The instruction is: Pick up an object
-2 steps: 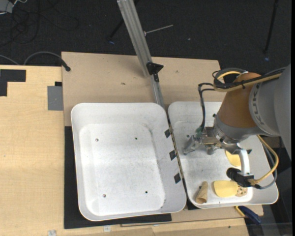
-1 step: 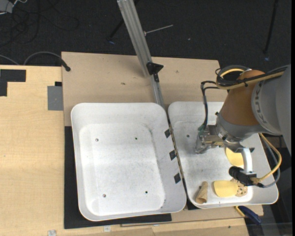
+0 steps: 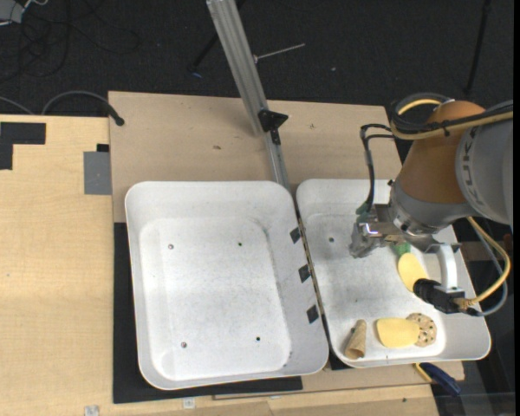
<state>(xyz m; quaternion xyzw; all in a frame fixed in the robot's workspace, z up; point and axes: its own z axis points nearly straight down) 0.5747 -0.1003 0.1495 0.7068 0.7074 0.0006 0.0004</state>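
Observation:
My gripper (image 3: 362, 243) hangs low over the middle of the right bin (image 3: 347, 297), above bare bin floor. Just to its right lies a yellow rounded object (image 3: 411, 269) with a small green piece (image 3: 403, 250) at its upper end, partly hidden by the arm's wrist. Along the bin's front edge sit a tan cone (image 3: 356, 339), a flat yellow piece (image 3: 394, 333) and a round speckled cookie (image 3: 422, 328). Nothing shows under the gripper.
The left bin (image 3: 212, 284) lies beside the right one, with black clips (image 3: 305, 272) along the shared rim. A slanted metal rail (image 3: 243, 68) rises behind the bins. The arm's cables (image 3: 468, 297) loop over the right bin's right edge.

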